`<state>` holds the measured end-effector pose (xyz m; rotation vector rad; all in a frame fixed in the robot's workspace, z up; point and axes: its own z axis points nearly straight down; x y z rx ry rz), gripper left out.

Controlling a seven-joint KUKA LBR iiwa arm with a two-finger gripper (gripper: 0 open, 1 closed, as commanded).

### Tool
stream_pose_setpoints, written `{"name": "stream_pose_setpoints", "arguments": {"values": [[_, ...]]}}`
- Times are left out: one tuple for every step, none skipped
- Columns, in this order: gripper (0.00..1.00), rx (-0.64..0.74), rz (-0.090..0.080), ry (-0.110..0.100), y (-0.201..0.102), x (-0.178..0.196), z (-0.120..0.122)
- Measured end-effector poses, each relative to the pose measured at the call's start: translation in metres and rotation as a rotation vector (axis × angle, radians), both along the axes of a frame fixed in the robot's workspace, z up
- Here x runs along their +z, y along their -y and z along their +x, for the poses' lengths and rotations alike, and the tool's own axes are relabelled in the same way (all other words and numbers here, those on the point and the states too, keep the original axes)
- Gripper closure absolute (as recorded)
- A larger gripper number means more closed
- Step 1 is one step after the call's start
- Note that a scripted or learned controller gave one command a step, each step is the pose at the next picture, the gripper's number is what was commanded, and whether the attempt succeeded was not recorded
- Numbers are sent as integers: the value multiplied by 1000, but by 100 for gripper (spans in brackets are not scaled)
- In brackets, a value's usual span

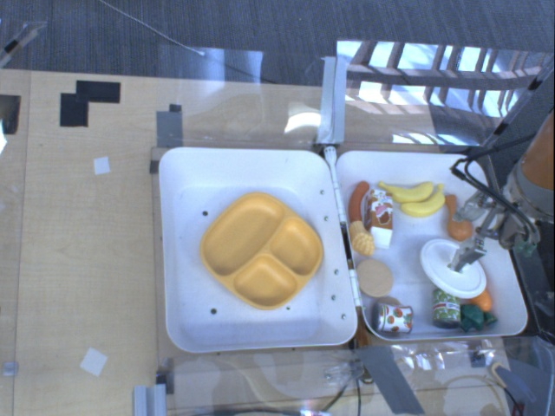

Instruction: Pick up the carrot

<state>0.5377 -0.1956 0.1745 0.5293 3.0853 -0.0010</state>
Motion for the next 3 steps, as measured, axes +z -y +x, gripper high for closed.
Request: {"name": "stream_pose_setpoints", "arguments": {"values": [[0,-142,-2,15,11,-36,-43],[0,-141,-2,15,11,-37,-43],[0,-141,-2,15,11,-37,-43]]}}
